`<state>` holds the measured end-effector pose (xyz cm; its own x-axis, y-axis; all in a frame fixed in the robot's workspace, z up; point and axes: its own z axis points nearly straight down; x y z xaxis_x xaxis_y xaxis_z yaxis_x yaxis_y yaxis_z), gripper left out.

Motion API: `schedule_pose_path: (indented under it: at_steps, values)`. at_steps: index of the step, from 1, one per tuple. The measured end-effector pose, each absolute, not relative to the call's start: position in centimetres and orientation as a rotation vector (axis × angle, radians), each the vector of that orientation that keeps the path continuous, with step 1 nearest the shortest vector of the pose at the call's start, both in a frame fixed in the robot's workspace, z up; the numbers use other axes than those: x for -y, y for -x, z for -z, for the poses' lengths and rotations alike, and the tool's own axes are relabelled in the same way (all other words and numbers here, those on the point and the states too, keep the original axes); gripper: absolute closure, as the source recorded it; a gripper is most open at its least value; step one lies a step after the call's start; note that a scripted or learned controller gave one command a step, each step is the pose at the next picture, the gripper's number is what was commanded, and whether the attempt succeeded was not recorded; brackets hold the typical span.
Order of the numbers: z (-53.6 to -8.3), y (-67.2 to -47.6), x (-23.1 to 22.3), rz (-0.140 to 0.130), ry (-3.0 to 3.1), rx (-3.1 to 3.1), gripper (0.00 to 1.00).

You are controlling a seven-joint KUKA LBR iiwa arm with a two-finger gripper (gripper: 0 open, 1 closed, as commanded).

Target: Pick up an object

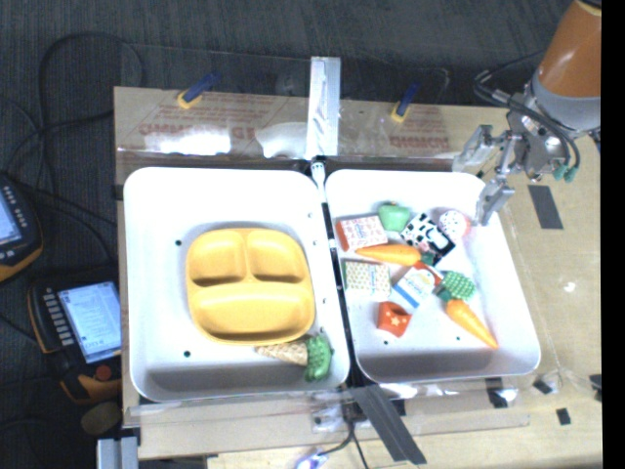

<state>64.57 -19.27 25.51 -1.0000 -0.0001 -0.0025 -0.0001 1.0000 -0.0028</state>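
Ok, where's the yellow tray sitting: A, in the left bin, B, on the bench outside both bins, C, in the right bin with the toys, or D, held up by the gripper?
A: the yellow tray lies flat on the floor of the left bin, while the carrots and other toys are in the right bin.

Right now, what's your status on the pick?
Gripper above the right white bin's far right corner, holding nothing. Orange toy carrot and other toys lie in that bin, untouched. Nothing blocking.
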Motion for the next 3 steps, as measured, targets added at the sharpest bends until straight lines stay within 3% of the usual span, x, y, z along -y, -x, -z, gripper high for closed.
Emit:
schedule_pose_path:
  at_steps: [1,2,3]
  values:
    - [-12.7,-62.0,18.1,0.008,-0.124,-3.119,0.0]
    - [-11.4,-58.0,16.8,0.021,-0.017,-3.089,0.0]
    - [-9.8,-62.4,10.1,0.013,0.13,-3.124,0.0]
